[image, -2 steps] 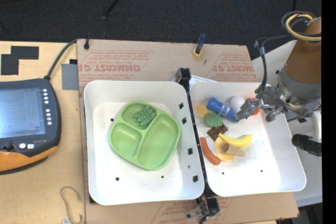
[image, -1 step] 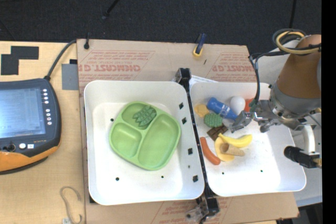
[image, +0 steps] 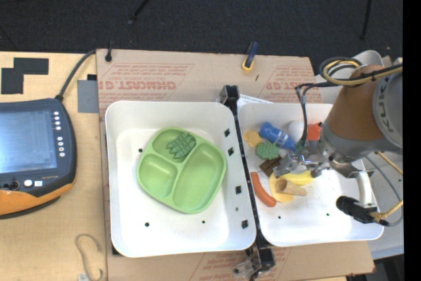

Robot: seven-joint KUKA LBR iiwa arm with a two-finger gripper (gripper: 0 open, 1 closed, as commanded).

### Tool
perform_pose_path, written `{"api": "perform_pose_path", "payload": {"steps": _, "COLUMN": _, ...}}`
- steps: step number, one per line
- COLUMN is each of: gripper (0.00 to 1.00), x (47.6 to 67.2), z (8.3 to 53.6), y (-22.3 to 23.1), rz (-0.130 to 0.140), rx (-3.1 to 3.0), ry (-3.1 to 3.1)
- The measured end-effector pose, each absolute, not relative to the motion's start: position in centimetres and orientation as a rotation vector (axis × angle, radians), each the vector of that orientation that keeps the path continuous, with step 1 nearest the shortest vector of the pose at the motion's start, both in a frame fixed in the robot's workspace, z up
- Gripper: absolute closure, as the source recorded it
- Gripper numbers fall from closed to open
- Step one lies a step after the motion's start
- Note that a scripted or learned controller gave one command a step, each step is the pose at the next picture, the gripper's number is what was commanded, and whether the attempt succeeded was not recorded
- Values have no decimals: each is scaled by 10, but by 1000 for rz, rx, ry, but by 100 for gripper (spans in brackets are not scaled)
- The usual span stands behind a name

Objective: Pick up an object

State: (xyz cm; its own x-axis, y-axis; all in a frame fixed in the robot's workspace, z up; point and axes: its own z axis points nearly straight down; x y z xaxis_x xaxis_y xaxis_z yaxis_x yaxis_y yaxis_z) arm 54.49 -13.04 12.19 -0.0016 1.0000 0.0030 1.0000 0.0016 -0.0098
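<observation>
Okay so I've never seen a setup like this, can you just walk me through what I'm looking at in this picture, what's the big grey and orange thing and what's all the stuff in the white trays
The big grey and orange thing is a robot arm, reaching in from the right. One fixed camera looks down from above. Its gripper is low over a pile of toy food in the right bin: a yellow banana, an orange carrot, a blue bottle and other small pieces. I can't tell whether it holds anything. The left bin holds a green divided plate with a small green item on it. A control tablet lies at the far left.
</observation>
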Motion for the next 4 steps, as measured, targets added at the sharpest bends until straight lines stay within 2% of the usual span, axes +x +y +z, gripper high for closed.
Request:
{"api": "perform_pose_path", "payload": {"steps": 1, "gripper": 0, "x": 551, "z": 96, "y": -134, "rz": -7, "rx": -2240, "ry": -2236}}
{"api": "perform_pose_path", "payload": {"steps": 2, "gripper": 100, "x": 551, "z": 108, "y": -136, "rz": -9, "rx": -2248, "ry": -2227}}
{"api": "perform_pose_path", "payload": {"steps": 3, "gripper": 100, "x": 549, "z": 150, "y": -137, "rz": 0, "rx": -2227, "ry": -2215}}
{"api": "perform_pose_path", "payload": {"steps": 4, "gripper": 100, "x": 550, "z": 214, "y": -139, "rz": -3, "rx": -2224, "ry": -2224}}
